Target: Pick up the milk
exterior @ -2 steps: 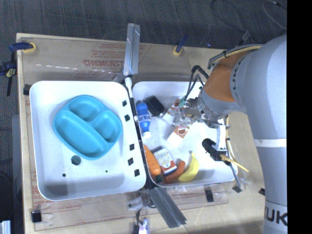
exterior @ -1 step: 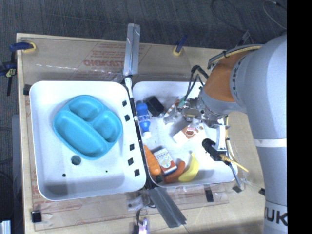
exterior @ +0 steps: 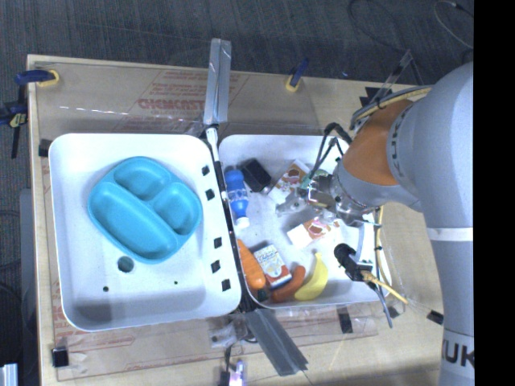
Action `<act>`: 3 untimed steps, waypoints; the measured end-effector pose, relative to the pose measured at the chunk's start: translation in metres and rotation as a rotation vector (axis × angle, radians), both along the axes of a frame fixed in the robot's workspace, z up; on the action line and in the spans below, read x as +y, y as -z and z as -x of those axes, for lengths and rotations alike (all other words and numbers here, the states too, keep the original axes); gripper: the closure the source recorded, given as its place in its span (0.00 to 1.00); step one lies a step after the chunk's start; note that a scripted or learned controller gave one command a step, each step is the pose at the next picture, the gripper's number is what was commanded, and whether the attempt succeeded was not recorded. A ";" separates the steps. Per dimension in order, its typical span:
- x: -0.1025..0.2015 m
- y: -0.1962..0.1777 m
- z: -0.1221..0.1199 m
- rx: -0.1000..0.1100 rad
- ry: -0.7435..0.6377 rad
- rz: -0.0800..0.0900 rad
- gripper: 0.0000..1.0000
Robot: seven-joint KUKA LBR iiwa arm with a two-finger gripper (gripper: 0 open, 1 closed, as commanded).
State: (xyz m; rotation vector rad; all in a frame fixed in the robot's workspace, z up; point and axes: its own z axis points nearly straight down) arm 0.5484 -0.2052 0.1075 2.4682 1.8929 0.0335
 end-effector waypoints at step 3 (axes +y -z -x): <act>0.010 0.015 -0.032 0.038 -0.152 -0.010 0.00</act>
